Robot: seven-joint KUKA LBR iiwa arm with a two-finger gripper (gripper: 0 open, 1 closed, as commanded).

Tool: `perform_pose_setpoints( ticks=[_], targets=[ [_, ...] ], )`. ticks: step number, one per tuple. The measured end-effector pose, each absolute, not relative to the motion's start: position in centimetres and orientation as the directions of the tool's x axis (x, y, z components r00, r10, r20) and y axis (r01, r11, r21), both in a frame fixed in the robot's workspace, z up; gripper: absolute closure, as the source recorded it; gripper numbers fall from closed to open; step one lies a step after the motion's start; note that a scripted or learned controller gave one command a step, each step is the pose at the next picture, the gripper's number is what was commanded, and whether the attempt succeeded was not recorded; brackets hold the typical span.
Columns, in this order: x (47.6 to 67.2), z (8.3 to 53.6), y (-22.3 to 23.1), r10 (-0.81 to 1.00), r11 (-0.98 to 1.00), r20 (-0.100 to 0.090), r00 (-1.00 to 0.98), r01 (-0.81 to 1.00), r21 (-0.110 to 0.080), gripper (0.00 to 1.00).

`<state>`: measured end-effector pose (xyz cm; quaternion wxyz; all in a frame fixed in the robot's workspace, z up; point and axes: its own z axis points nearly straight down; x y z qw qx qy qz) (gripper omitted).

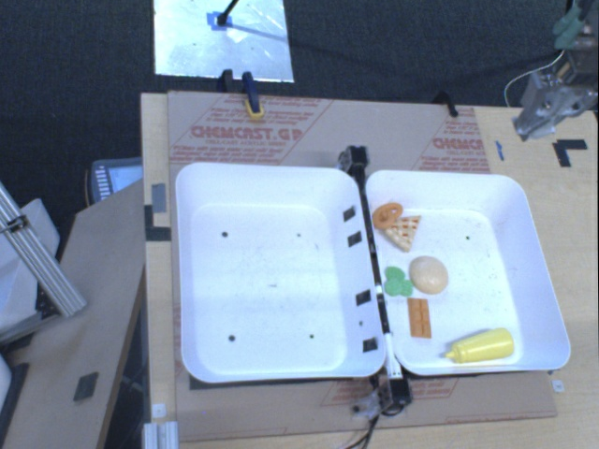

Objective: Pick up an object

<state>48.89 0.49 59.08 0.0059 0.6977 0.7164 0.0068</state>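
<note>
Claw (547, 110) sits at 2 o'clock past the right bin (538, 251) rim, can't tell its grip; toys hug that bin's 9 o'clock wall.

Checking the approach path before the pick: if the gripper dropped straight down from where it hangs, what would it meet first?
Probably the bare bench beyond the right bin, not the toys; the gripper hangs off the bin's far corner, though depth is unclear.

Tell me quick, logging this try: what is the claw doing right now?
Claw: up at the far right, above the bench and outside the right bin; whether open or shut cannot be told.
</note>
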Motion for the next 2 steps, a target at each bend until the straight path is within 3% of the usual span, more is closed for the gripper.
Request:
perform_pose_setpoints(
  ticks=[1, 2],
  targets=[
    [48.9, 59.0, 0.5, 1.0, 0.027, 0.001, -0.027, 0.999, 0.017, 0.0],
    [48.9, 60.2, 0.5, 1.0, 0.03, 0.001, -0.03, 0.999, 0.022, 1.0]
  ],
)
